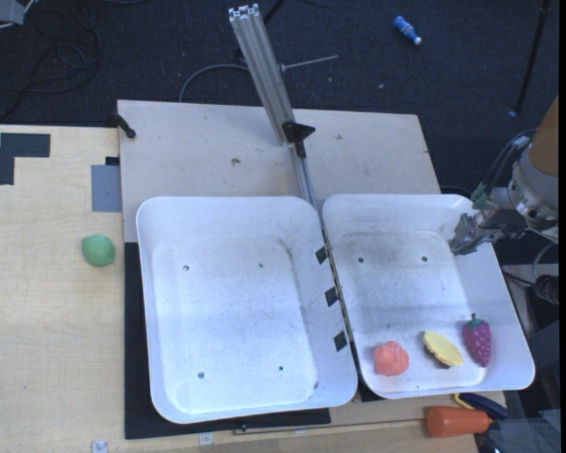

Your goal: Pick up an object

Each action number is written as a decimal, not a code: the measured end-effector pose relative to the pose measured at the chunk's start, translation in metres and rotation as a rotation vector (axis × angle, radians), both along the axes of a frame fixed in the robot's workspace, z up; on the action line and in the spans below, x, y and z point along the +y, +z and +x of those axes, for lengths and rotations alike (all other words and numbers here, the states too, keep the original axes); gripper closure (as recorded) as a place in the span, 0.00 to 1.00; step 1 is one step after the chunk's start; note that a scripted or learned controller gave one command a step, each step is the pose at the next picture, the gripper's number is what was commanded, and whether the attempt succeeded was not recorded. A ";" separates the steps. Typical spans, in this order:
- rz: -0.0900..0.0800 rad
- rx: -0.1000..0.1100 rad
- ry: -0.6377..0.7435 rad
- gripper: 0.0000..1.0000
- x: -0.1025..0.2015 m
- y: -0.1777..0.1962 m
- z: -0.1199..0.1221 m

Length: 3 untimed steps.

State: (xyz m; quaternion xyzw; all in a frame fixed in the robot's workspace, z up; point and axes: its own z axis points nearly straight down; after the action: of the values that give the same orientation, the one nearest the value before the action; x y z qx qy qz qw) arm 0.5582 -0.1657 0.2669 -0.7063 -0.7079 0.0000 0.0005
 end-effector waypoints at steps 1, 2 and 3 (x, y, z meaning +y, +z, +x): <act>0.000 0.000 0.000 1.00 0.044 -0.013 -0.012; 0.000 0.000 0.000 1.00 0.091 -0.018 -0.030; -0.001 -0.001 -0.001 1.00 0.138 -0.012 -0.038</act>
State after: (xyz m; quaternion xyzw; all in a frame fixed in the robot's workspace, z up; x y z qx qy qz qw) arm 0.5202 -0.0275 0.2548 -0.7066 -0.7076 0.0001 -0.0001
